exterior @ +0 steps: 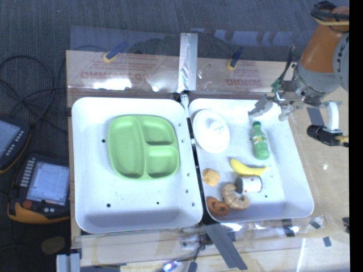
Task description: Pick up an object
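Plainly, green bottle [260, 141] lying in right bin [295, 169] beside banana [247, 166], gripper [271, 106] just above it with fingers spread and nothing between, arm [323, 50] cut off at right, small brown items near front hard to identify, green tray [143, 147] in left bin [91, 169].

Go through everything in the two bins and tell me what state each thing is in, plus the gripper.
Green divided tray: flat in the left bin, nothing in its compartments.
White bowl: sitting in the right bin.
Green bottle: lying on its side.
Banana: lying flat, unpeeled.
Gripper: open, above the right bin, holding nothing.
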